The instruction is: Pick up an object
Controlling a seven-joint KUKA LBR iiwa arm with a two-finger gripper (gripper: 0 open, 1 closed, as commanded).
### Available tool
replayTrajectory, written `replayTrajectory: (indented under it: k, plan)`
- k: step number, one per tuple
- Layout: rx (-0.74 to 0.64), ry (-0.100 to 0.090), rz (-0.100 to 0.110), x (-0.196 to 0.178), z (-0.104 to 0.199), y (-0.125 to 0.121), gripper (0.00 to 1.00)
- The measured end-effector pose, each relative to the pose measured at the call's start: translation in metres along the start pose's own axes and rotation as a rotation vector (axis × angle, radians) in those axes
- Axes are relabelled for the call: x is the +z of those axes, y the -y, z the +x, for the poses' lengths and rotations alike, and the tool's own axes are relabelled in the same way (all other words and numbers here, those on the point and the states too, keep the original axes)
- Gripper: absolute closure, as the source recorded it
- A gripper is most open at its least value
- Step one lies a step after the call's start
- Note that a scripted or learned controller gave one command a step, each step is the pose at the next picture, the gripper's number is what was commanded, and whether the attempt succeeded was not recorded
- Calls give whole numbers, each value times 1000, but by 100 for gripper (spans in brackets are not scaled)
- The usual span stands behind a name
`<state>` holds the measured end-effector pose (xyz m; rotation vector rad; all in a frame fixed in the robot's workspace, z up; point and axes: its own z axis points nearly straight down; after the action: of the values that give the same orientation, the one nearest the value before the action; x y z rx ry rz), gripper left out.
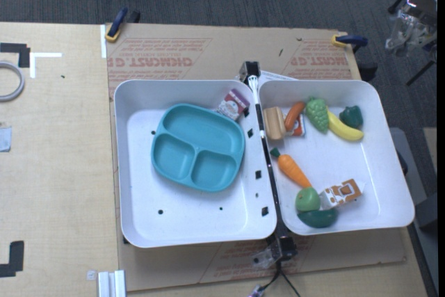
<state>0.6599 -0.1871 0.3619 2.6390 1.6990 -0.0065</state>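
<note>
The right bin (389,170) holds several toy foods. Along its far side lie a wooden block (274,123), a small carrot (295,113), green grapes (318,115), a yellow banana (345,127) and a dark green pepper (352,115). Nearer the front are a larger carrot (293,170), a green apple (306,199), a dark green vegetable (318,218) and a small printed carton (343,193). My gripper (407,33) hangs at the view's top right, beyond the bench and well away from both bins, with nothing seen in it.
The left bin (132,177) holds a teal divided plate (198,147) and a small wrapped packet (233,104) at its far right corner. Clamps (115,26) pin the cardboard sheet under the bins. Chair wheels stand on the carpet beyond the bench.
</note>
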Motion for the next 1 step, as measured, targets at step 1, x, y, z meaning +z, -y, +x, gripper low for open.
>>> replayTrajectory:
  k: [1]
  plan:
    - [-4, 2, 0, -9, 0, 0, 100]
